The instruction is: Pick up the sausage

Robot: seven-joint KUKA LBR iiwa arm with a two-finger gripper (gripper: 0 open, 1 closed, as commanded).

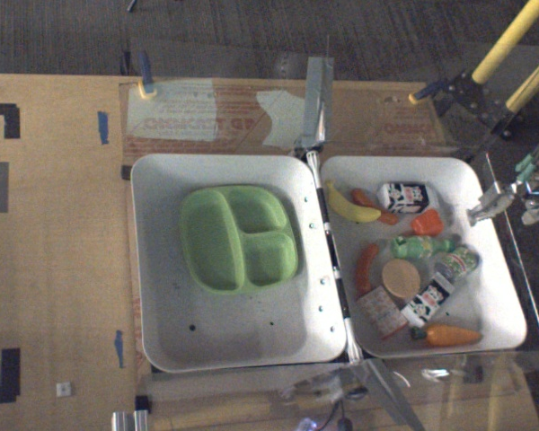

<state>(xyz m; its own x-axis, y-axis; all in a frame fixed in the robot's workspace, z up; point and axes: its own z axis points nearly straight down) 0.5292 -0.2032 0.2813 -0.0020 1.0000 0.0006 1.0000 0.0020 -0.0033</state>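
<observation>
Camera view is showing the sausage (pixel 366 268) lying in the right bin (pixel 508 281), long axis running roughly 12 to 6 with a slight lean toward 1. It's sitting near the bin's left wall, with a little free floor at its 9 side and a round tan disc (pixel 401 278) crowding its 3 side. A banana (pixel 349 205) is lying at its 12. The left bin (pixel 162 312) is holding a green divided plate (pixel 239 238). The gripper (pixel 499 200) is hovering at the right bin's 3 o'clock rim, can't tell whether it's released or clenched.

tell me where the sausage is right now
The sausage lies in the right bin, near its left wall, just below the banana and left of the round tan disc.
</observation>
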